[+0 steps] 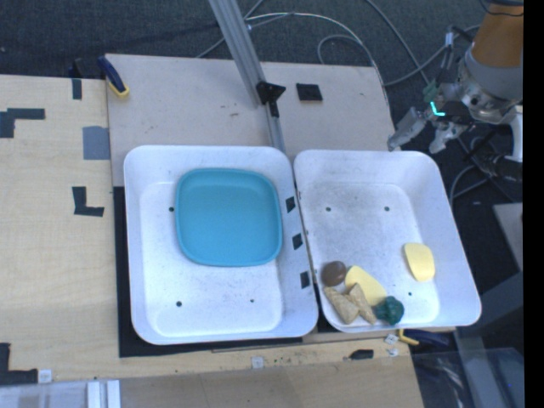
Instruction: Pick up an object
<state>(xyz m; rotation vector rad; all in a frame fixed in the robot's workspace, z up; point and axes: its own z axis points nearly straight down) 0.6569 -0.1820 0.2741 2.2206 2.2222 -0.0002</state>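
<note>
My gripper [422,130], fingers spread and empty, hangs at upper right beyond the right bin [425,172]; the yellow soap [419,261] lies lengthwise up-down.

A plate [228,217] lies in the left bin [144,253] — small objects [361,296] cluster at the right bin's [442,228] front edge.

Blue plate [228,217], white bins [139,228], yellow piece [419,262], teal lump [391,310].
</note>
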